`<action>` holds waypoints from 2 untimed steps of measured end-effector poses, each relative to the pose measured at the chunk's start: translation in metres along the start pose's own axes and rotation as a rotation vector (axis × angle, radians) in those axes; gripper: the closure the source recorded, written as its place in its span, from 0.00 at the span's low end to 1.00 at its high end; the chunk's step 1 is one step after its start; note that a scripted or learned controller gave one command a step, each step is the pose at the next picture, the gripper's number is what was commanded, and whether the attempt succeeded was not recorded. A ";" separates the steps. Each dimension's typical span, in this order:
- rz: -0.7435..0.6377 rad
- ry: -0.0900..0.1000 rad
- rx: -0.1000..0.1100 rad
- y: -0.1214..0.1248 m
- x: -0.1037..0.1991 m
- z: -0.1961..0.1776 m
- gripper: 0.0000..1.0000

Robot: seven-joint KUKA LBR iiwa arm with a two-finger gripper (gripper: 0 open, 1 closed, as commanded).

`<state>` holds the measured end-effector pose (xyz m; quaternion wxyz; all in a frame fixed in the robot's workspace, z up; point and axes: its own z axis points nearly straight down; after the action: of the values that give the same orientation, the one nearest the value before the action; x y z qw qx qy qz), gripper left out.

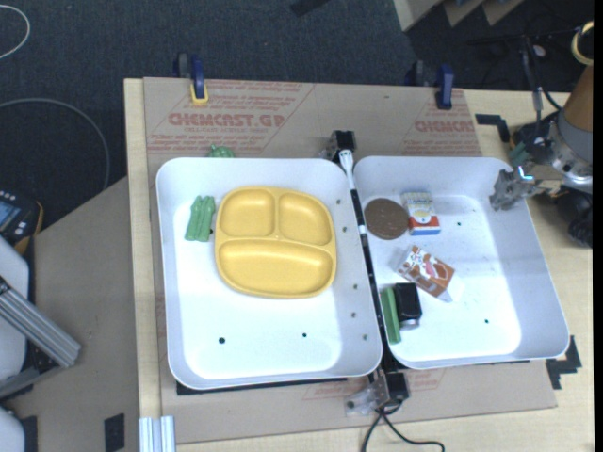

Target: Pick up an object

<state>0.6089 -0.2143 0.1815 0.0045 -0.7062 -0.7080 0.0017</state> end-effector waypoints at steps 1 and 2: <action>-0.003 -0.005 -0.013 0.061 0.038 0.041 1.00; 0.006 -0.004 -0.006 0.057 -0.012 0.100 1.00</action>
<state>0.6650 -0.2260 0.0814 0.0009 -0.7084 -0.7058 0.0013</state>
